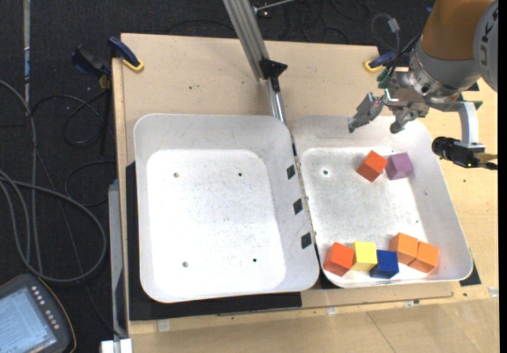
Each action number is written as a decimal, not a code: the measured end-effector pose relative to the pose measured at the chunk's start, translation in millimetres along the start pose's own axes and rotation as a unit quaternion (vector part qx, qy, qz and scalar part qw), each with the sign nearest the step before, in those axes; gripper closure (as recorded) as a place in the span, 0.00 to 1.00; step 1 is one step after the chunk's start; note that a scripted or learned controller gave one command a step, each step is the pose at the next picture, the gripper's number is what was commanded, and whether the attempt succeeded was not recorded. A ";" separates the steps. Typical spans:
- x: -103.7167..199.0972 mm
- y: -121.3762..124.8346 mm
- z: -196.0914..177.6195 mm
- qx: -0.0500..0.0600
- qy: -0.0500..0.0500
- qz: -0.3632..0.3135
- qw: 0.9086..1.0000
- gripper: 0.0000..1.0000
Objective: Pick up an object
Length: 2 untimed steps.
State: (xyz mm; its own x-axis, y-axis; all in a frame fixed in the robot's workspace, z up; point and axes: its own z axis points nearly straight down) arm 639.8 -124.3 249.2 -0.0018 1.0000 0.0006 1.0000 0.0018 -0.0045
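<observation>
My gripper [379,118] hangs over the far edge of the right bin [348,209], its two fingers spread apart with nothing between them. Just below it, an orange block [371,165] and a purple block [399,165] lie side by side in the bin's upper right part. Along the near edge sits a cluster: an orange block [340,257], a yellow block [365,254], a blue block [386,263] and two more orange blocks [405,247] [426,256].
The left bin [212,209] lies beside the right one, with black clips [299,205] along the shared edge. A slanted metal pole [242,15] crosses the back of the bench. Clamps [125,55] grip the board's far corners.
</observation>
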 end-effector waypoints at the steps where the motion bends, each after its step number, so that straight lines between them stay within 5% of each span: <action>1: 0.1 0.8 -3.0 -0.002 -0.001 -0.001 1.000 0.00; 2: 4.4 -3.4 60.1 0.001 0.000 0.001 1.000 0.00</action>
State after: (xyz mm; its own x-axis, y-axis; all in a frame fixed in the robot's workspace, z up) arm 636.1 -119.9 189.1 -0.0005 1.0000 0.0003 1.0000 0.0005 -0.0061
